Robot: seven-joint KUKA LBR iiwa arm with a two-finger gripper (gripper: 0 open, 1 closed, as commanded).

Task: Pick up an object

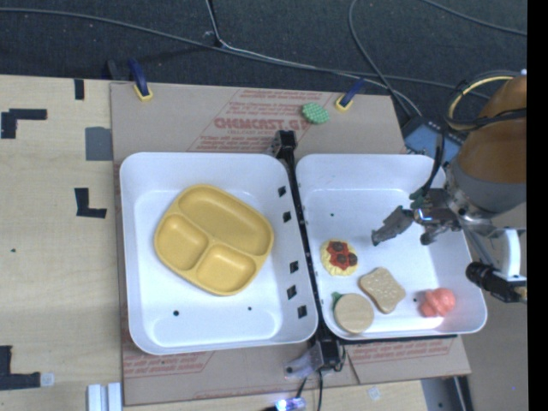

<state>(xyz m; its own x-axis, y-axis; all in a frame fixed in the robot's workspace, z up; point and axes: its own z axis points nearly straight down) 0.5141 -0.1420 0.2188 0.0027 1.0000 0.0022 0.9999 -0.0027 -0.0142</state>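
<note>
The hand [409,223] hangs over the right bin [360,174], its two fingers spread and pinching nothing; one dark finger [390,227] points left, toward the bin's middle. The gap is probably kept wide to straddle an item on descent. The arm [492,157] enters from the right, wrist bent low over the bin's right wall. Candidate items cluster along the bin's near edge: pizza [340,258] below and left of the hand, toast [382,288] beside it, cookie [353,312] at the near wall, red piece [437,302] in the near right corner. The yellow tray [213,239] lies in the left bin [141,255] on the desk [43,229].
</note>
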